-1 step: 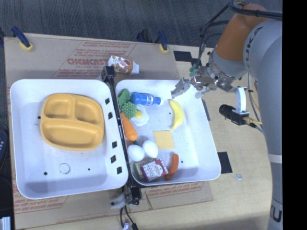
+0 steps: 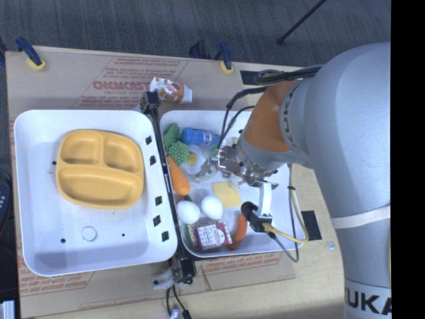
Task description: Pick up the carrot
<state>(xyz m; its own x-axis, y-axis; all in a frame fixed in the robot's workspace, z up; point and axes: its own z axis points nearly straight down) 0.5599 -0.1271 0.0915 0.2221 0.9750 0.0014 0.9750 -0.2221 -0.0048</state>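
The carrot (image 2: 178, 177) is orange and tapered. It lies along the left wall of the right bin (image 2: 282, 244), just below a green bumpy vegetable (image 2: 178, 153). My gripper (image 2: 207, 167) hangs over the middle of that bin, a short way right of the carrot and above the yellow cheese slice (image 2: 227, 195). The grey arm with its orange band (image 2: 269, 121) reaches in from the right and hides the bin's right part. Nothing shows between the gripper and the carrot.
Two white eggs (image 2: 188, 211) sit below the carrot, beside a red packet (image 2: 211, 236) and a small orange piece (image 2: 240, 229). A blue bottle (image 2: 197, 137) lies at the bin's top. The left bin (image 2: 40, 244) holds a yellow divided plate (image 2: 99, 167). A small bottle (image 2: 171, 90) lies on the bench.
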